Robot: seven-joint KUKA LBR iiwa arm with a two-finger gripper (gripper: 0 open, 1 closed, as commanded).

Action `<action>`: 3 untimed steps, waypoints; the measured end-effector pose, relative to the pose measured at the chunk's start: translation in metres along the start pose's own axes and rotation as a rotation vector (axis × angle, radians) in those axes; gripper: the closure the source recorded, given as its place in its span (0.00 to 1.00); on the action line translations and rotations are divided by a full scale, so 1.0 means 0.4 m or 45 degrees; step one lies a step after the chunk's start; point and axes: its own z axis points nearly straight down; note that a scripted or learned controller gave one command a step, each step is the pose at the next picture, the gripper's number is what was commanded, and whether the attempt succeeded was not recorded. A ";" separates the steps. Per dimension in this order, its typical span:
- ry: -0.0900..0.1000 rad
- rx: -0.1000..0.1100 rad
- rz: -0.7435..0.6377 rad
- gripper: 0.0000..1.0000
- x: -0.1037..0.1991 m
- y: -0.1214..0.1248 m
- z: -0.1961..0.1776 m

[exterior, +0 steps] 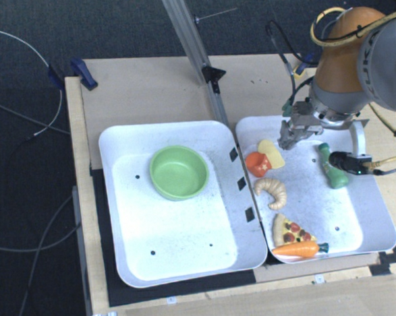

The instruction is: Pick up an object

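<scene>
My gripper [292,135] hangs over the back of the right bin [364,216], just right of a yellow piece [271,153] and a red piece [256,163] that lie side by side. In front of them lies a tan croissant [273,190]. A pizza slice [290,231] and an orange carrot [297,250] rest at the bin's front edge. A green toy [334,169] lies to the right of the gripper, partly under the arm's black fitting. I see nothing held in the gripper.
The left bin [135,232] holds a light green bowl [179,171] near its back. A metal pole [193,46] slants down to the divide between the bins. Cables loop around the orange wrist band [349,42].
</scene>
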 end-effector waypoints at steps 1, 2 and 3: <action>0.000 0.000 0.000 1.00 0.013 0.016 -0.120; 0.000 -0.006 0.000 1.00 0.016 0.022 -0.293; -0.002 -0.001 0.001 1.00 0.017 0.026 -0.339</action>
